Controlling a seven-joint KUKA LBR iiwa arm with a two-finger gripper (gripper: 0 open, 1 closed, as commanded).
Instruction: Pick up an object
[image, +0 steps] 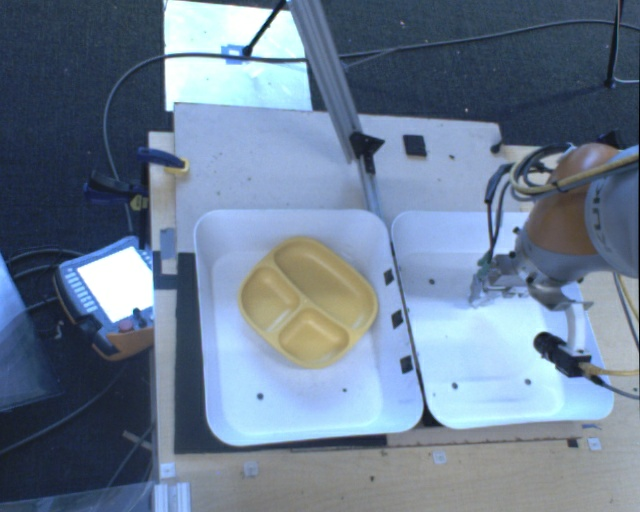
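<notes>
I have the gripper (484, 293) low in the right bin (500, 400), fingers unreadable, so next I'd swing toward nine o'clock for the yellow plate (308, 300).

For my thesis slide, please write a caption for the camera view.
Gripper low over the right bin; yellow divided plate lies in the left bin.

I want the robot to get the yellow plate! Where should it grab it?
Probably the raised outer rim of the yellow plate, pinched from above on its right edge. It lies flat in the left bin, too wide to span, and the gripper is on that side.
</notes>
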